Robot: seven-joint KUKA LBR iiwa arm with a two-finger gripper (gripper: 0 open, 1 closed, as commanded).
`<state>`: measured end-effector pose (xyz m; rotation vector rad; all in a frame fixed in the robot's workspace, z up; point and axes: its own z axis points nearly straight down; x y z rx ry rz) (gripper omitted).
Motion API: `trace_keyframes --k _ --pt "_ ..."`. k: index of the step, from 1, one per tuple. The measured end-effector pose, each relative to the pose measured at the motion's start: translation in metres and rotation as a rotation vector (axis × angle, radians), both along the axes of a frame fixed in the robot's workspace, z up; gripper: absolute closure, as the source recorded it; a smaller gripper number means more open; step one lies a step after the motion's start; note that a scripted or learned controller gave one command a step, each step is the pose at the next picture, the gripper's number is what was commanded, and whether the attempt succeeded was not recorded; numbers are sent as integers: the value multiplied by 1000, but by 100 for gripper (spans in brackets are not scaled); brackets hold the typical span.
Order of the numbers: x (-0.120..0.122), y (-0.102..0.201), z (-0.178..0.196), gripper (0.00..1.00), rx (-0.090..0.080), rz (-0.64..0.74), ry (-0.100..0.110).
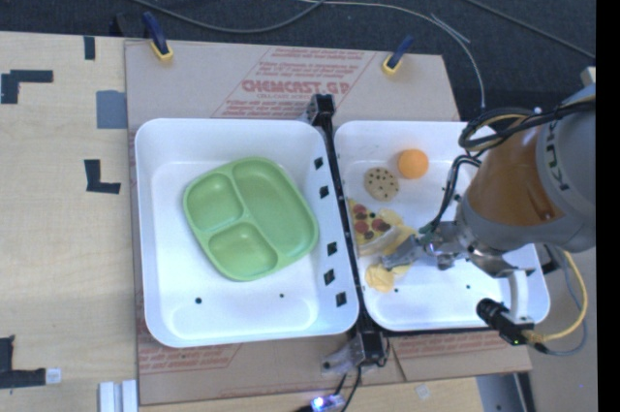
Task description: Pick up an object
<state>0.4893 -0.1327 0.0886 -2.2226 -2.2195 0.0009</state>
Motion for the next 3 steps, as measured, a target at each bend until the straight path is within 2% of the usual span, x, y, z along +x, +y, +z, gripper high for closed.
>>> trace_keyframes --k 1,2,3 --pt "0 1 10 100 0 2 0" --pt "11 1 61 100 0 3 -2" --pt "6 4 103 100 0 2 -1"
